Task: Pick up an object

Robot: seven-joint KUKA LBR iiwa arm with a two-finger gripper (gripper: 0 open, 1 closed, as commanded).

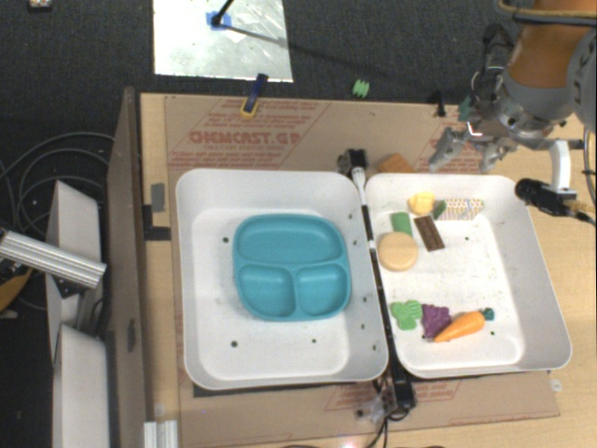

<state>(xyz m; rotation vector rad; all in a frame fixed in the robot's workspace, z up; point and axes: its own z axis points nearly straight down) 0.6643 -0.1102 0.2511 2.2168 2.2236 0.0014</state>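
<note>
The right bin [532, 250] holds small toy foods. A round tan cookie [397, 251] lies near its left wall. Beside it are a green block [401, 222], a brown bar [429, 232], a yellow piece [421, 203] and a striped wafer [462, 208]. At the front lie a green leafy piece [405, 314], purple grapes [435, 319] and an orange carrot [462, 325]. My gripper [469, 149] hangs above the bin's far edge, behind the foods, with its fingers spread and nothing between them.
The left bin [201, 250] holds a blue divided plate [291, 266]. A tan block [395, 163] lies on the cardboard just behind the bins. A black fixture [541, 194] sticks out over the right bin's far right corner.
</note>
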